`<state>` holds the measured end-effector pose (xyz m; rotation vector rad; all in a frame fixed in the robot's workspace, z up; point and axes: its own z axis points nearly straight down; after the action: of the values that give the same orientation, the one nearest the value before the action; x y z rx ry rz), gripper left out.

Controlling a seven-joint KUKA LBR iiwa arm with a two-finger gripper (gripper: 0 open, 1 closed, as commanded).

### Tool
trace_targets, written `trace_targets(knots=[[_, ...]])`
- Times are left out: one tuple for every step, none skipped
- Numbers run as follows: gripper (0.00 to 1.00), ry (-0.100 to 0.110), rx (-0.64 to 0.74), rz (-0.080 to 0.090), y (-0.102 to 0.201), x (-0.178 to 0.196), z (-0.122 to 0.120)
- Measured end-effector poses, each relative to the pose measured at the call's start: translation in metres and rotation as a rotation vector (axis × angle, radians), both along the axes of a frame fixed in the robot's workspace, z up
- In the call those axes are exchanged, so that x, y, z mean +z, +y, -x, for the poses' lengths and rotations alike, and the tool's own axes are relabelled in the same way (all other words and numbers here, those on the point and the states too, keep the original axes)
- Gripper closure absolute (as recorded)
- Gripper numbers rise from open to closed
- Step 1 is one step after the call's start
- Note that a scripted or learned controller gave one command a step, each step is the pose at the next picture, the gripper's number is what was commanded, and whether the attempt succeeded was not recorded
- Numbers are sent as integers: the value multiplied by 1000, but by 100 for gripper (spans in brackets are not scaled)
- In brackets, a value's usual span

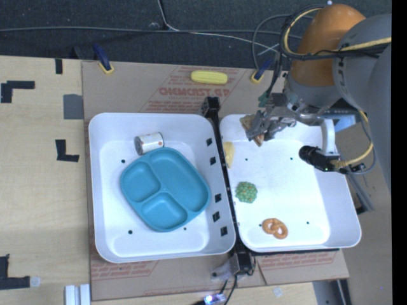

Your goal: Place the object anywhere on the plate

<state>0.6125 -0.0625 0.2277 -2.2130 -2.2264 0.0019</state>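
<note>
A blue plate (165,189) with three compartments lies in the left bin (102,170). In the right bin (331,202) are a green broccoli-like piece (246,192), a brown pretzel (275,228) and a small yellow piece (227,152) against the left wall. My gripper (264,129) hangs low over the right bin's far left corner, above and right of the yellow piece. A small tan thing (247,124) shows just beside the gripper; whether it is touched or held is unclear.
A small silver and white can (148,143) lies in the left bin at the plate's far edge. A yellow banana-like object (208,77) rests on the cardboard behind the bins. Black clips (210,107) line the divide between the bins.
</note>
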Motion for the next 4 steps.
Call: trace_targets(knots=[[100,-1,-1,1,46,-8,-17],[100,-1,-1,0,90,-3,-20],[100,-1,0,1,152,-8,-32],[100,-1,-2,1,181,-6,-41]])
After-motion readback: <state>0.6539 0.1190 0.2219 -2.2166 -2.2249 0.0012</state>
